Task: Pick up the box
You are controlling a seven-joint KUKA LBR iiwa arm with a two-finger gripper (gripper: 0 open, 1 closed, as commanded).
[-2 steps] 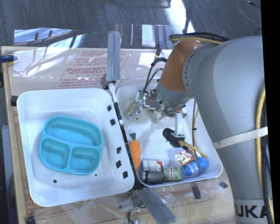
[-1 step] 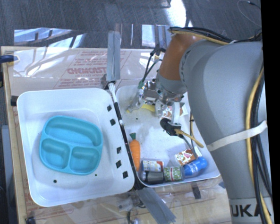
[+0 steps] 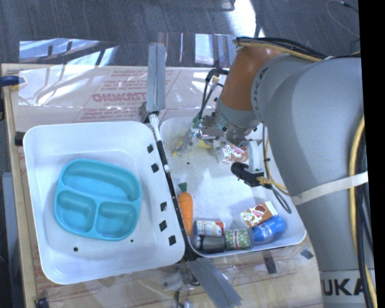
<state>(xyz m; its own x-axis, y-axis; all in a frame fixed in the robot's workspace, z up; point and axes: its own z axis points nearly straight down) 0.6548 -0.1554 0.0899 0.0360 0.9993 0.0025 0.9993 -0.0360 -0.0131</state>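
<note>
Box (image 3: 258,214) tilted, long axis diagonal

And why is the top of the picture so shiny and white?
In the camera view, light glares off the clear plastic sheet behind the bins, washing out a bright streak; the arm casts a soft shadow into the right bin; the small packets near the carrot look a bit blurry, while the blue tray is evenly lit.
</note>
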